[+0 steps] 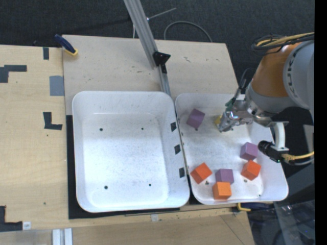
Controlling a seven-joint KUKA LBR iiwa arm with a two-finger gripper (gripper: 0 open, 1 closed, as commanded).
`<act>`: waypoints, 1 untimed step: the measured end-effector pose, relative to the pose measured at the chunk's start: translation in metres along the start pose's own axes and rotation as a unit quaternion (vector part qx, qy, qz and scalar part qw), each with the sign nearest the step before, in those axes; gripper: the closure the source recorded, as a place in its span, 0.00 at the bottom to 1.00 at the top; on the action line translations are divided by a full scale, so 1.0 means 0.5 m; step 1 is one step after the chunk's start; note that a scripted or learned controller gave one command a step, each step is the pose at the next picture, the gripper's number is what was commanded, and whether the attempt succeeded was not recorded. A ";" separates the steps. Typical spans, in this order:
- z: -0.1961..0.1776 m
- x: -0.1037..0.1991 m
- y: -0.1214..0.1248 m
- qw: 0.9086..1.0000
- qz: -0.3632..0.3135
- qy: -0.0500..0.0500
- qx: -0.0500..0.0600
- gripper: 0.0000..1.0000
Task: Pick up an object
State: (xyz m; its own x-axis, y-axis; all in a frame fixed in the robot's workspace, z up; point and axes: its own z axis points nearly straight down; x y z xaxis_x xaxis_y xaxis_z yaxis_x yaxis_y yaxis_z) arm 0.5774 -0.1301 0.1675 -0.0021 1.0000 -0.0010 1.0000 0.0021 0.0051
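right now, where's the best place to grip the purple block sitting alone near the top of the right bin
Grip the purple block across two opposite flat side faces, coming straight down from above. It sits apart from the other blocks with bare bin floor around it, so both sides look free. It lies turned at an angle, so the jaws probably need rotating to match.

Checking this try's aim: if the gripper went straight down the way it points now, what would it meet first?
Probably the bare floor of the right bin. The gripper points down between the purple cube to its left and another purple cube lower right; neither seems under it, though depth is unclear.
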 end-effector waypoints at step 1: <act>-0.126 -0.002 -0.004 1.000 0.000 0.000 0.000 1.00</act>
State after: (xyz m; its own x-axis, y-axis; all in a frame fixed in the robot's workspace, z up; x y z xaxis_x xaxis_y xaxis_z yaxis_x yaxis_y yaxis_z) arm 0.5753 -0.1312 0.2307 -0.0016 1.0000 -0.0016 1.0000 0.0016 0.0061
